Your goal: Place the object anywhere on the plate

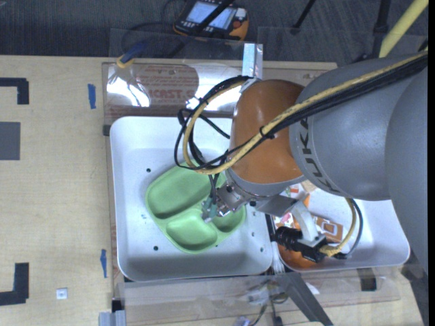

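Observation:
A light green plate point(175, 197) with divided sections lies in the left white bin point(129, 182), towards its right side. My gripper point(213, 209) is low over the plate's right part, near the ridge between its sections. The grey arm and its orange band hide the plate's right edge and most of the gripper. I cannot make out any object at the gripper's tip.
The right bin point(389, 244) holds an orange round thing point(299, 259) at its near left corner and a white and orange packet point(327, 229). Yellow and black cables loop over the left bin's far side. A clear plastic sheet point(156, 87) lies behind the bins.

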Robot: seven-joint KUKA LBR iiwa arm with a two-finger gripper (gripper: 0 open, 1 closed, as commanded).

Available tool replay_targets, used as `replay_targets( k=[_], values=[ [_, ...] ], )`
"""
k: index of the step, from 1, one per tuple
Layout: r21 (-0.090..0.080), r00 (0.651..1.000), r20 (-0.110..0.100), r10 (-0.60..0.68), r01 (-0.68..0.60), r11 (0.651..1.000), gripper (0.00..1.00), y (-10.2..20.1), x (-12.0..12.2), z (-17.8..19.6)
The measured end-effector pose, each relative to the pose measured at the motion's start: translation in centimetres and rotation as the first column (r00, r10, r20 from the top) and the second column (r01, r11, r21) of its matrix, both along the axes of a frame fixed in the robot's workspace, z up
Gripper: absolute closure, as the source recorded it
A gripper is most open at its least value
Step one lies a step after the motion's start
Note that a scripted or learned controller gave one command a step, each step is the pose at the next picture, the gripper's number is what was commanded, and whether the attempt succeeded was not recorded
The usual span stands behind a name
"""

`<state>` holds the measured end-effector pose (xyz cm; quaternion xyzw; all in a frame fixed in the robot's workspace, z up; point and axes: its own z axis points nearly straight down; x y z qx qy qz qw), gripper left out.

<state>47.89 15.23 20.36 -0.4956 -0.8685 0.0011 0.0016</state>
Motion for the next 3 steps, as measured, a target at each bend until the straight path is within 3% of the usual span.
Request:
replay_targets(
  k=[1, 2, 3],
  values=[
    [0.000, 0.984, 0.007, 0.178, -0.178, 0.984, 1.00, 3.5, 6.7, 3.8],
    [0.001, 0.947, 0.004, 0.320, -0.320, 0.947, 1.00, -1.5, 2.6, -4.5],
    [0.000, 0.916, 0.006, 0.400, -0.400, 0.916, 1.00, 3.4, 5.2, 1.5]
  ],
)
